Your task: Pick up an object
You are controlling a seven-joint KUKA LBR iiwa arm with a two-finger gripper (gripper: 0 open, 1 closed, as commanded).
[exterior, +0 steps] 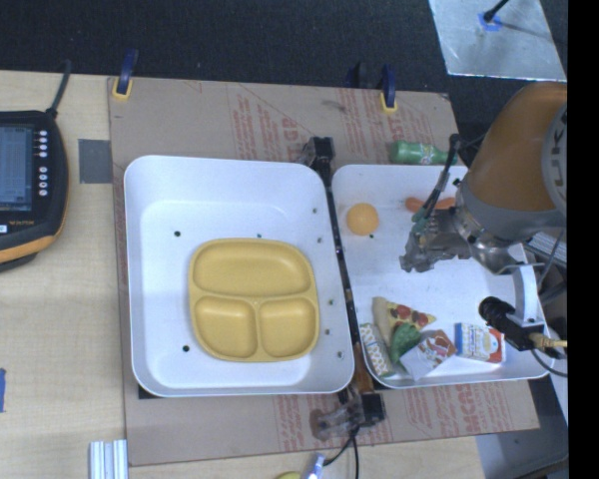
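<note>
Hovering low in the right bin [379, 183], my hand [420, 250] hangs just right of the orange ball [361, 219]; whether it is open I cannot tell. Packets [429, 342] lie along the bin's near edge. Left bin [150, 267] holds a yellow divided tray [254, 298].

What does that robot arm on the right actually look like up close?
The arm is bulky and rounded, with a broad orange band above a grey wrist. Its gripper is small, dark grey metal. Thin dark cables run along the wrist, and a white bracket with black fittings sits beside it.
</note>
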